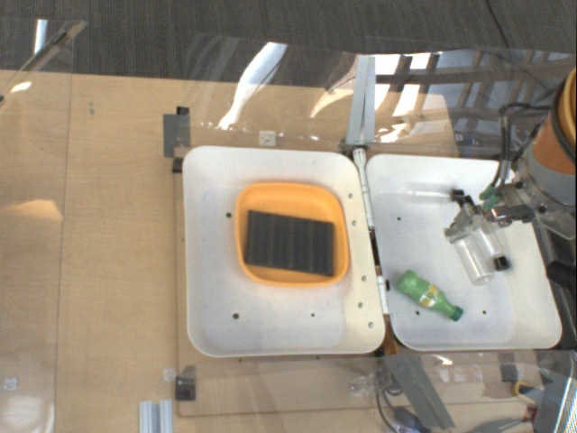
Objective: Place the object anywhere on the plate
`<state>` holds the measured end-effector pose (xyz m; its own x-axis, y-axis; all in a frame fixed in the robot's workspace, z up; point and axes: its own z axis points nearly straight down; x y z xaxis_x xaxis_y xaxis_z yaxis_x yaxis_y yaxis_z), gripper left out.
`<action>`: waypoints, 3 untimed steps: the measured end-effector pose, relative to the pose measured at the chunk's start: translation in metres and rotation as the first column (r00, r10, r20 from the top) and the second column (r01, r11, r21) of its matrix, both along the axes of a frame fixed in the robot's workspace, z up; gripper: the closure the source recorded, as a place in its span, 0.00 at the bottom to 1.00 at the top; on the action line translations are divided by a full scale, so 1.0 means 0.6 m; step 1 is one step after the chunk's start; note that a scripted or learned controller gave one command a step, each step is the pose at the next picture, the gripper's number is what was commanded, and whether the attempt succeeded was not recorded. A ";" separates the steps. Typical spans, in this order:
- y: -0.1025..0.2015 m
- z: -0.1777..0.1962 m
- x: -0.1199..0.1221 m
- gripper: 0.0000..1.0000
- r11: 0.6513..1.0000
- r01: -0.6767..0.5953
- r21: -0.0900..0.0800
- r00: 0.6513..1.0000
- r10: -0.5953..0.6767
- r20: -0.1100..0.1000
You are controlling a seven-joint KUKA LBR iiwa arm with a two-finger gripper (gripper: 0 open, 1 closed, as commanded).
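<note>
Pale wood bench [90, 242] fills the near ground as we look down on it, with glints across it that read as a clear sheet or guard. Nearest us on that bench sit two shallow white bins, touching along a central seam.

We see the green bottle [429, 296] lying on its side near the front edge of the right bin [532, 327], slanted, its darker cap end pointing toward the front right. Just behind it the gripper [475, 242] hangs over the same bin, apart from the bottle; we cannot tell how its fingers stand, since the clear tool parts blur together.

In the left bin [207, 323] rests the orange plate [288, 233], with a dark ribbed insert [290, 244] covering its middle.

We judge the grasp is not yet made. To do it well, we would bring the tool down over the bottle's body, closing across its narrow width, not along its slant, since a round bottle may roll away. Then we would lift high enough to pass the seam and set it anywhere on the plate.

Beyond the bins stand a metal upright [362, 97] and dark carpet [270, 7].
</note>
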<state>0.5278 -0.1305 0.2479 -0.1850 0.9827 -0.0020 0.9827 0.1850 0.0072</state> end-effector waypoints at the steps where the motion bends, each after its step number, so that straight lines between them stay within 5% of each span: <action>1: 0.000 0.000 0.000 0.00 1.000 0.000 0.000 1.000 0.000 0.000; 2: 0.002 0.019 0.004 1.00 1.000 -0.006 -0.001 1.000 0.006 0.007; 3: 0.002 0.019 0.004 0.00 1.000 -0.005 -0.001 1.000 0.005 0.006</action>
<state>0.5304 -0.1294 0.2591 -0.1903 0.9817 -0.0038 0.9816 0.1903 0.0134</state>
